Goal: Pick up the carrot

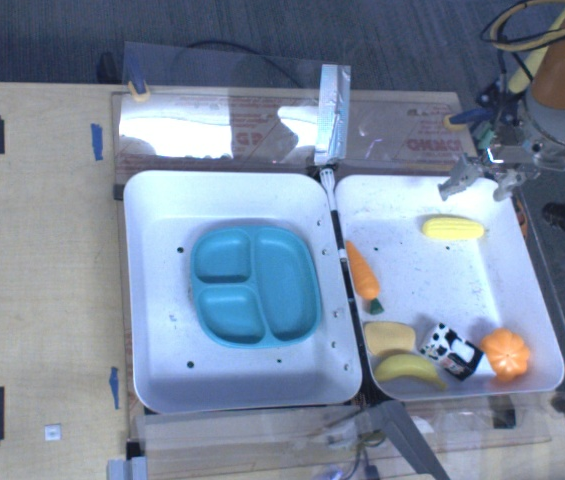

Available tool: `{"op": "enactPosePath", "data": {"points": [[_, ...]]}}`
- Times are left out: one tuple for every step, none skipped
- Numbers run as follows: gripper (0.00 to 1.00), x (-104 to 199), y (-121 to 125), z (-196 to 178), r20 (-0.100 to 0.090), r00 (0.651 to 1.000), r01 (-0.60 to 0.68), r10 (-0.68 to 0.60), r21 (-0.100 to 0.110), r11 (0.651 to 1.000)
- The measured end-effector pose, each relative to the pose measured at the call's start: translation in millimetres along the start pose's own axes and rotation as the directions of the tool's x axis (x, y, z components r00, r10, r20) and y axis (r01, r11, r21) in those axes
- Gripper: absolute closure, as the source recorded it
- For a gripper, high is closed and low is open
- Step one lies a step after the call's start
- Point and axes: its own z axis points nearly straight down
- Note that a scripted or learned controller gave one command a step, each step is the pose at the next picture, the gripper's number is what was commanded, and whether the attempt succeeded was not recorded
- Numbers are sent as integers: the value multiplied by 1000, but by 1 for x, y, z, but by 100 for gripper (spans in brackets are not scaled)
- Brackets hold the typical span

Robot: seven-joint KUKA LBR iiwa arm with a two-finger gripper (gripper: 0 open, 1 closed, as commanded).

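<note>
Approach step. Gripper (481, 176) hovers over right bin (540, 298) far corner, fingers apart, holding nothing. Carrot (363, 273) lies against bin's left wall, well apart. Next you need reach across, then descent — wall crowds grasp.

The divided plate (257, 285) lies in the left bin (152, 268), while in the right bin (522, 268) the carrot (363, 273) lies along the left wall, the corn (453, 229) behind, and the banana (409, 369) in front.
</note>
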Motion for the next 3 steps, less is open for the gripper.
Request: {"op": "enactPosePath", "data": {"points": [[0,80,-45,109,4,993,114,-114,-9,993],[0,48,-124,113,5,998,65,-65,-10,998],[0,2,-103,6,7,997,79,-79,-17,997]]}}
